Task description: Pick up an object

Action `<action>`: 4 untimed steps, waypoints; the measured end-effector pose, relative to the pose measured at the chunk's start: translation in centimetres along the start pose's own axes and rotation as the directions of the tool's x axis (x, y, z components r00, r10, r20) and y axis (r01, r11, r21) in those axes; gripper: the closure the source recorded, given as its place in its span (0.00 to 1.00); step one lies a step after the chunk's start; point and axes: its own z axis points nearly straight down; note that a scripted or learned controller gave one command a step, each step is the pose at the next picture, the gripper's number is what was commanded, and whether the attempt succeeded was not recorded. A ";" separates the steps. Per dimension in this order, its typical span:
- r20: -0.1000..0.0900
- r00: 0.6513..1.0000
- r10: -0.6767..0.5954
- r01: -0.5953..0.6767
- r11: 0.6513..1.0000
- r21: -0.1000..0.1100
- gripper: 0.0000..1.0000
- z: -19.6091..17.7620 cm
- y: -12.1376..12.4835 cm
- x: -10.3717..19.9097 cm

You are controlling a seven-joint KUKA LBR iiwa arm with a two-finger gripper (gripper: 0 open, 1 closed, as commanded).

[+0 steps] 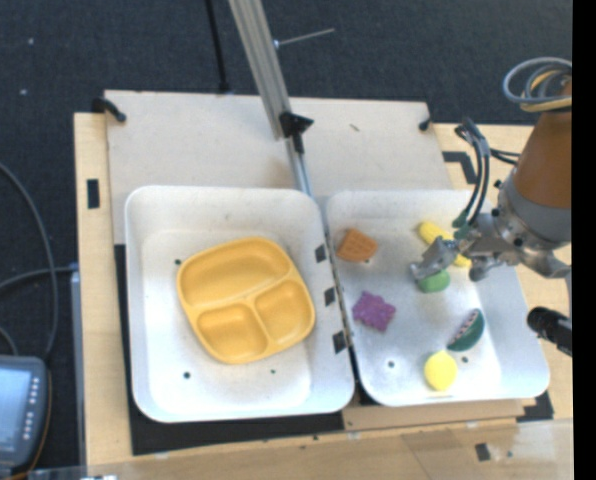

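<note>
- The bench [98,268] bears 2 white bins: the left bin [148,368] and the right bin [398,388], their inner rims touching along the middle.
- The left bin holds 1 thing, a yellow divided plate [245,298] with 3 compartments, set near the bin's centre; bare floor runs all around it, widest along the near and left edges.
- The arm comes in from the right, and the gripper [436,261] hangs over the right bin's upper right part (I cannot tell whether its fingers are apart or closed, nor whether they hold anything).
- Right at the gripper's tip lies a green object [435,282], and a yellow piece [433,233] lies just behind it, close to the far rim.
- An orange block [356,247] sits near the right bin's left edge, well apart from the gripper.
- A purple object [374,311] lies near the right bin's middle, with open floor on every side.
- A watermelon-slice toy [466,329] lies toward the right rim, below the gripper.
- A yellow lemon-like object [440,370] sits close to the near rim, just beside the slice.
- The widest free floor in the right bin is its lower left corner.
</note>
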 end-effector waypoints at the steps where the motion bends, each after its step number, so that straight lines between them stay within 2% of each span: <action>1: 0.000 1.000 0.002 -0.002 1.000 0.000 0.00 0.0 0.0 0.0; 2: 0.001 1.000 0.003 -0.003 1.000 0.005 0.00 4.5 -0.7 0.1; 3: 0.000 1.000 0.003 -0.003 1.000 0.008 0.00 10.6 -0.2 0.4; 4: 0.000 1.000 0.004 -0.004 1.000 0.007 0.00 15.1 -0.3 -0.5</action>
